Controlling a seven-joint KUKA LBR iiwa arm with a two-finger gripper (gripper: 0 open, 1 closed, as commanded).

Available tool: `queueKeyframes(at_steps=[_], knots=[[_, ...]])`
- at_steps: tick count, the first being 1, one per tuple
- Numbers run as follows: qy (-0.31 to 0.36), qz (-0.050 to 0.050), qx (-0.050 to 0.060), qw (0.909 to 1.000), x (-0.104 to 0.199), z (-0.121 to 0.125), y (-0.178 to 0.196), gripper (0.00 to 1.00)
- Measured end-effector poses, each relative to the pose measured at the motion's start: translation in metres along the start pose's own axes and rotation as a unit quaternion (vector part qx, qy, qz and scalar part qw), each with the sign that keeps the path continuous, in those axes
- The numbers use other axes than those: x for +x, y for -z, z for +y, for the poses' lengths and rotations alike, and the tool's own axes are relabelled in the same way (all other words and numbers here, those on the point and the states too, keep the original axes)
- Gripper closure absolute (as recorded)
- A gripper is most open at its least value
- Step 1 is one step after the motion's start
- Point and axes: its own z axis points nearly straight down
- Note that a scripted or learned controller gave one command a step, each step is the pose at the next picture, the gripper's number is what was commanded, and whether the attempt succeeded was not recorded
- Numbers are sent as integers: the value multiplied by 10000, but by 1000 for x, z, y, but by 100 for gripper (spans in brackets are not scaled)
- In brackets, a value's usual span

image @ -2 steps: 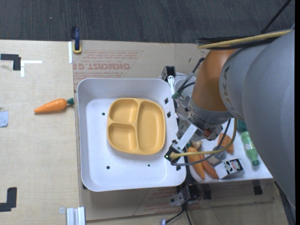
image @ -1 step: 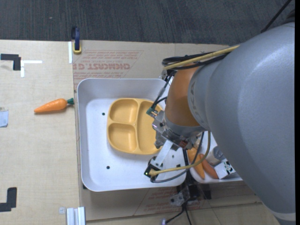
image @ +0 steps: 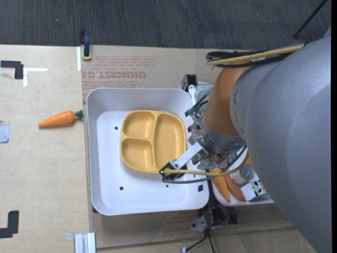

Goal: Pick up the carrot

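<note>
Camera view: the claw point(image: 206, 151), state not determinable, hangs over the right bin point(image: 251, 200) above a carrot point(image: 225, 187) crowded by a round grey item point(image: 243, 175), risking a fouled grasp, while another carrot point(image: 58, 119) lies unreachably far on the worktop point(image: 42, 167).

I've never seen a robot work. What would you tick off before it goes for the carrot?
1. Carrot in sight: ok. A carrot lies on the bench, left of the bin.
2. Carrot free of clutter: ok. Nothing lies on it.
3. Arm above it: not ok. The arm is over the bin's right side, far from it.
4. Plate out of the way: ok. The plate sits inside the bin.
5. Only one carrot: cannot tell. The orange pieces beside the arm look like carrots too.
6. Anything already held: cannot tell.
</note>
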Motion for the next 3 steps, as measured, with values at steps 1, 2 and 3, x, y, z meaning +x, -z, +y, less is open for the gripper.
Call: queueKeyframes(at_steps=[1, 2, 3], knots=[[-1485, 7, 0, 9889, -18, 31, 0, 100], [-1663, 7, 3, 9861, -18, 31, 0, 100], [12, 4, -11, 10000, -19, 58, 116, 100]])
